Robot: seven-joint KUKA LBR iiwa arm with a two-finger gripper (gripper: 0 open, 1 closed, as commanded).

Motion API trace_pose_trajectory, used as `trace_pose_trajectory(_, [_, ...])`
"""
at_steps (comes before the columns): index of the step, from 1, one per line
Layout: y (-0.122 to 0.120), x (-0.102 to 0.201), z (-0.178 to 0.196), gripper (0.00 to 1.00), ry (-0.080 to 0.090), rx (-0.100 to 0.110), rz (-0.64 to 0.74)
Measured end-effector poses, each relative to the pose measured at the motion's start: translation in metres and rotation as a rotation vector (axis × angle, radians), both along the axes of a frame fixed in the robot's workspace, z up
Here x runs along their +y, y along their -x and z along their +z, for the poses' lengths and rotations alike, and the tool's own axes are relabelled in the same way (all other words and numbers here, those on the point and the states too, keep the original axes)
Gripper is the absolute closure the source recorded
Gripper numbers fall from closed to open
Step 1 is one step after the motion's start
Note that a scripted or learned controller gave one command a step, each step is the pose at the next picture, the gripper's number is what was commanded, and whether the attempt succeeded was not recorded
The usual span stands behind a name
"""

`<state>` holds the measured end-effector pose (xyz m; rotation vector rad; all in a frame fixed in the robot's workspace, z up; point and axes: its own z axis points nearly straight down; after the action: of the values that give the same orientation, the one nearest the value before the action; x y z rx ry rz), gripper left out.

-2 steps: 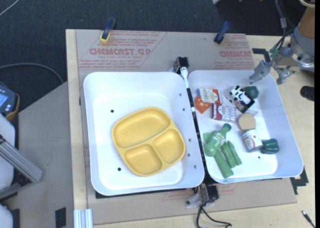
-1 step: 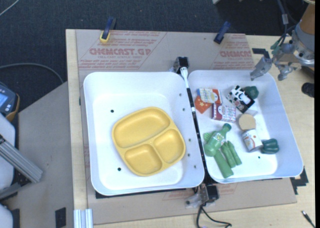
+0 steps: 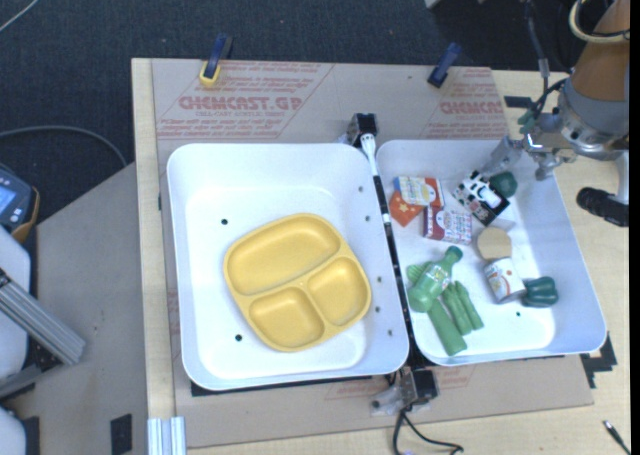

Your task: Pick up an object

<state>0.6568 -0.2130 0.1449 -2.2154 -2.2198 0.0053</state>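
Picking cleanly means choosing a loose target; well left of the gripper (image 3: pixel 527 146) lies the yellow tray (image 3: pixel 297 281); nearer, below-left, the green bottle (image 3: pixel 434 280); closest, the black-and-white toy (image 3: pixel 481 193); its grip state I cannot tell.

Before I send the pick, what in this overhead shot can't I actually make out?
- gripper, camera view: too small and blurred to tell what it is doing.
- black-and-white toy: blurred; unclear what it is.
- Print on red packet: too small to read.
- arm: cut off by the right edge.

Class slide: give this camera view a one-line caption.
Robot arm beside right bin of small toys; yellow tray in left bin.
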Motion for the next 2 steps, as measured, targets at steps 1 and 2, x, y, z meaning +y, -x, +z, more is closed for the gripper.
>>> trace_pose_trajectory(1, [0.0012,-0.0047,-0.0404,0.00,-0.006,-0.012,-0.001])
trace_pose_trajectory(2, [-0.0055,-0.0029,-0.0469,0.00,-0.004,-0.017,0.002])
